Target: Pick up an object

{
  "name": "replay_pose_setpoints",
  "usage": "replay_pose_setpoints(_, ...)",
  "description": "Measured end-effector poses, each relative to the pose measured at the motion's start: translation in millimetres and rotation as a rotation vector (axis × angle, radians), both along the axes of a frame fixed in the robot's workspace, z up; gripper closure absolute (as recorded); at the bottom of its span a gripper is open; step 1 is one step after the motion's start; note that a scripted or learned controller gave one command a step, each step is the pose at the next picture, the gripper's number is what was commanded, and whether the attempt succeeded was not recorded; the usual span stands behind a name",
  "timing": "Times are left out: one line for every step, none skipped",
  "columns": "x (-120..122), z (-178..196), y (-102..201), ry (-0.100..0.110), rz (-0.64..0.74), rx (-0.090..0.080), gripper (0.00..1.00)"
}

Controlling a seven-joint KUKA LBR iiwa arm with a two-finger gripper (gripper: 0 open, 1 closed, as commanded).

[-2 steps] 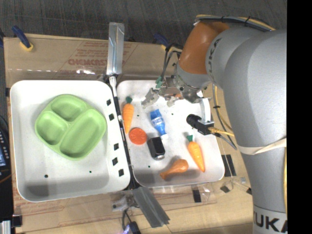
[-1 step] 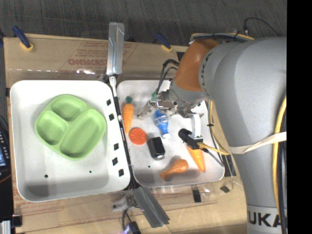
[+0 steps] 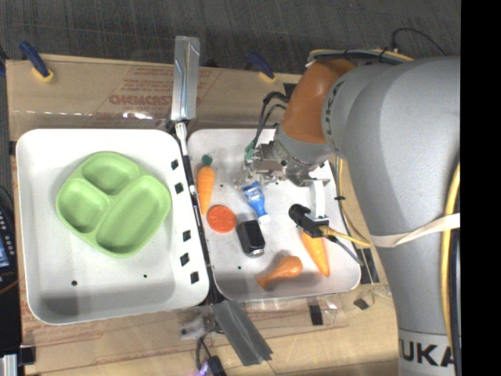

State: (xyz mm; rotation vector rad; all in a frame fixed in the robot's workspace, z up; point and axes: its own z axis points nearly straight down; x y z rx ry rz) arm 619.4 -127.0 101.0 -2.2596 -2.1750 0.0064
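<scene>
The grey arm is hiding the gripper (image 3: 262, 165) over the right white bin (image 3: 227, 284), near the small blue tube (image 3: 255, 200); I cannot tell its grip.

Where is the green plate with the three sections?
The green plate lies in the left white bin, in its upper middle part, across the divider from the carrot in the right bin.

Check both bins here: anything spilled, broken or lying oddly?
Nothing stands out. The green divided plate sits flat in the left bin. The carrots, orange disc, blue tube and black item lie loose inside the right bin.
</scene>
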Motion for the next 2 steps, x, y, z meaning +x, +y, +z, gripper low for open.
replay_pose_setpoints(0.1,9.6,0.7,0.002,0.003,0.001,1.0)
replay_pose_setpoints(19.0,109.2,56.5,-0.007,-0.077,0.0,1.0)
